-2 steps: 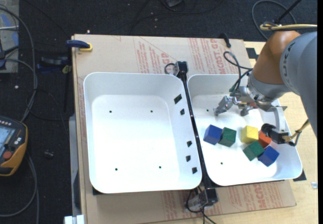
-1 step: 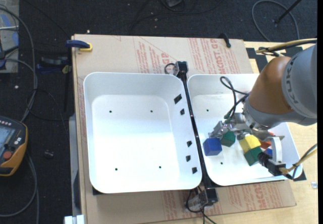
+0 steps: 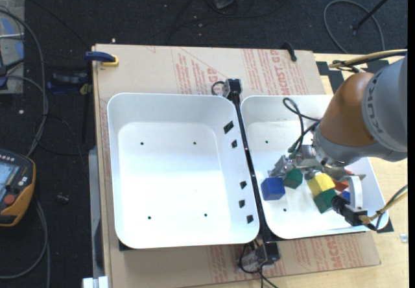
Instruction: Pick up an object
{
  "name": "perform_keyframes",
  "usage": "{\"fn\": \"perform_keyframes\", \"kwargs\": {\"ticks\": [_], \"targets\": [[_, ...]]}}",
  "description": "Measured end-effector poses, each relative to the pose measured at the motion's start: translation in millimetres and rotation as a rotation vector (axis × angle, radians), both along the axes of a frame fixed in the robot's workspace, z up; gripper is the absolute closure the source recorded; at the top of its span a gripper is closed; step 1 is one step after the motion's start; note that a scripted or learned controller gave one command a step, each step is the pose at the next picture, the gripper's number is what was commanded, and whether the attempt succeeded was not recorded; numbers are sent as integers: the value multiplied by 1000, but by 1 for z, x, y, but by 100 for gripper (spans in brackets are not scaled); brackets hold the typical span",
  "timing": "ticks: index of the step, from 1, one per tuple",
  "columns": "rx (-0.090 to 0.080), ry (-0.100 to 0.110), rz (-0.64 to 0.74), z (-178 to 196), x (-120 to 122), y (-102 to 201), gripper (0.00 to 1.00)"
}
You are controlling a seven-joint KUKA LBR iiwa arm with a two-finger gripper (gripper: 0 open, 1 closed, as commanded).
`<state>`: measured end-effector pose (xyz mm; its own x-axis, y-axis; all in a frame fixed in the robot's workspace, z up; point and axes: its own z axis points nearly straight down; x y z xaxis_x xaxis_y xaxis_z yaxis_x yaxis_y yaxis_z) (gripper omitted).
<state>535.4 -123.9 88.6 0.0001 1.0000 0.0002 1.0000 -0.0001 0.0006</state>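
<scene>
Fingers low in right bin, blue block just below, green block beside

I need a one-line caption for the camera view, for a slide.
KUKA arm lowers its gripper over coloured blocks in the right bin, beside a blue block; left bin alongside.

Gripper over blocks in rt bin — maybe touching.

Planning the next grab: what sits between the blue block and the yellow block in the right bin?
In the camera view, a green block lies between the blue block and the yellow block, just below the pincer.
</scene>
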Motion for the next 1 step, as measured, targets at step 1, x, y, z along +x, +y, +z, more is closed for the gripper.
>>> {"fn": "perform_keyframes", "kwargs": {"ticks": [1], "targets": [[0,0,0,0,0,0,0]]}}
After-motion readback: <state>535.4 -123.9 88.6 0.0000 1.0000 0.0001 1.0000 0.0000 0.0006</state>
